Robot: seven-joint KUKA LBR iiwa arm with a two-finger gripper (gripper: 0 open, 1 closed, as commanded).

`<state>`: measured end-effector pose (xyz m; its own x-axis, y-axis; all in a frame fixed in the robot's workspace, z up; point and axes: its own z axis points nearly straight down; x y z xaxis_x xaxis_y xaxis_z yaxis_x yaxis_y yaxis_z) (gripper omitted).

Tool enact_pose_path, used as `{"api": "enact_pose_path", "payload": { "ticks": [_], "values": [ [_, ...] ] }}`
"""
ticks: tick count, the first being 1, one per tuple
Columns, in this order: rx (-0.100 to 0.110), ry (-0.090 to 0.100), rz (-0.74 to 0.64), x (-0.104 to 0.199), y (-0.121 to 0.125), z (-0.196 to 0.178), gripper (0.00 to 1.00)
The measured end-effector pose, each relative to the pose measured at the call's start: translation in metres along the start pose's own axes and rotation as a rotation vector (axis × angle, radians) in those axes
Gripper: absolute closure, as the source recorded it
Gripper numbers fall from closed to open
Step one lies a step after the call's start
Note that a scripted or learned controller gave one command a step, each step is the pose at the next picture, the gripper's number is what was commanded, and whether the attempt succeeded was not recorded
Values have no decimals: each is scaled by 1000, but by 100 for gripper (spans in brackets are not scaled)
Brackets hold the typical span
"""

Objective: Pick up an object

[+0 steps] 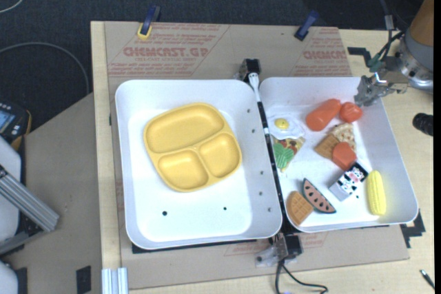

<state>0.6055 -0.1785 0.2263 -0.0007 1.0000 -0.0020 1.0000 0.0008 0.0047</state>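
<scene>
Inside left bin [131, 148], yellow tray [191, 146]

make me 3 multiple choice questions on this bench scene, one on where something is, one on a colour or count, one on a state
1. Where does the yellow divided plate lie?
A. in the left bin
B. in the right bin
C. on the bare bench

2. What colour is the corn cob near the right bin's lower right corner?
A. green
B. yellow
C. blue

3. How does the gripper stand to the toys?
A. carrying the watermelon slice over the left bin
B. resting inside the divided plate
C. at the right bin's upper right, by the red toy, with nothing seen between its fingers

Answers:
1. A, the plate sits in the middle of the left bin.
2. B, the cob is plain yellow.
3. C, the watermelon slice lies on the bin floor and the gripper is far from the plate.
</scene>
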Motion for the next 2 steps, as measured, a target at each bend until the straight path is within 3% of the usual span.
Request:
{"api": "enact_pose_path", "payload": {
  "ticks": [2],
  "values": [
    [8, 4, -2, 79, -57, 2, 100]
  ]
}}
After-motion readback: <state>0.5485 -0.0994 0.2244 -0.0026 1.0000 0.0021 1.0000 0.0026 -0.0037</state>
